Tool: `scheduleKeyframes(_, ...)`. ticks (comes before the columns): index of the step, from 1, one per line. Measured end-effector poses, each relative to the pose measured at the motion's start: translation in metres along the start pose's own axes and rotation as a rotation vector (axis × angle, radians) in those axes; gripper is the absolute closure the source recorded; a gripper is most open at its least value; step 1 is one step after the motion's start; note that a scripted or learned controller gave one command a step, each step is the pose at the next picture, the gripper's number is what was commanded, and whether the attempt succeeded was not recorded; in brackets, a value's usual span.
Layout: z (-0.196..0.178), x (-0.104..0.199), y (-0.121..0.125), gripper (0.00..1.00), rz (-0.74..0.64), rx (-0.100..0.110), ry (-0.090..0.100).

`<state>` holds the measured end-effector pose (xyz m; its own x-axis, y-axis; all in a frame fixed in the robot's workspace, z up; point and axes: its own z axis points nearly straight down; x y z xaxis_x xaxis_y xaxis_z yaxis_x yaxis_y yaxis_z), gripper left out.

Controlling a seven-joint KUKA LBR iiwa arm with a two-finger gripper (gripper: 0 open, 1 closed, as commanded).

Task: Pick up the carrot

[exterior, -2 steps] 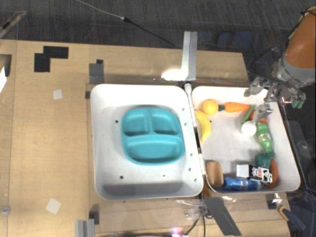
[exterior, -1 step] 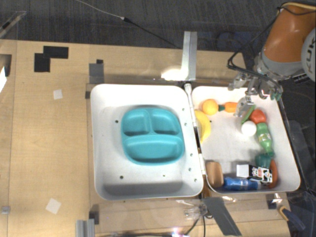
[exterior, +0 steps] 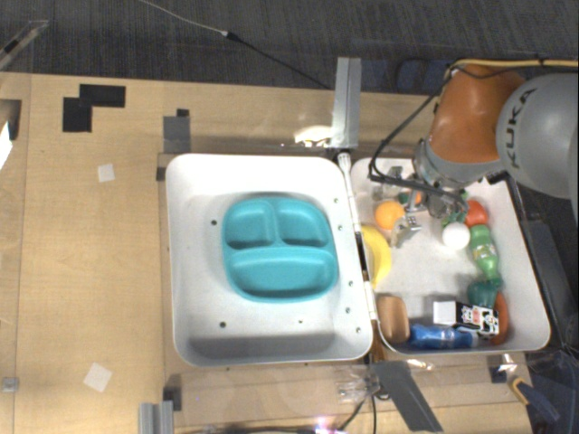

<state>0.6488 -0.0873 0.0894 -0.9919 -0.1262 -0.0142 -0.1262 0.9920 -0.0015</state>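
Note:
The carrot (exterior: 476,213) looks like the orange-red piece with a green leafy end (exterior: 483,248), lying near the right wall of the right bin (exterior: 534,328). My gripper (exterior: 418,213) hangs low over the far part of that bin, left of the carrot, between it and an orange ball (exterior: 389,215). The wrist hides much of the gripper. I see nothing held in it.
A white ball (exterior: 455,235) lies just left of the carrot's green end. A banana (exterior: 378,253) lies along the bin's left wall. A brown piece (exterior: 393,315), a blue bottle (exterior: 439,335), a white cube (exterior: 443,311) and other toys crowd the near edge. The left bin (exterior: 194,333) holds a teal divided plate (exterior: 276,247).

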Motion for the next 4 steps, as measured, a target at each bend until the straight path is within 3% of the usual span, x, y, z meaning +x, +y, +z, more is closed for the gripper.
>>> scheduleKeyframes(1,0.000,0.044,0.000,0.00,0.046,-0.001,0.002)
scheduleKeyframes(2,0.001,-0.009,-0.050,0.00,0.238,-0.003,0.018)
scheduleKeyframes(3,-0.230,0.011,-0.028,0.00,0.256,0.003,-0.011)
scheduleKeyframes(4,-0.118,-0.010,-0.048,0.00,0.283,-0.001,0.014)
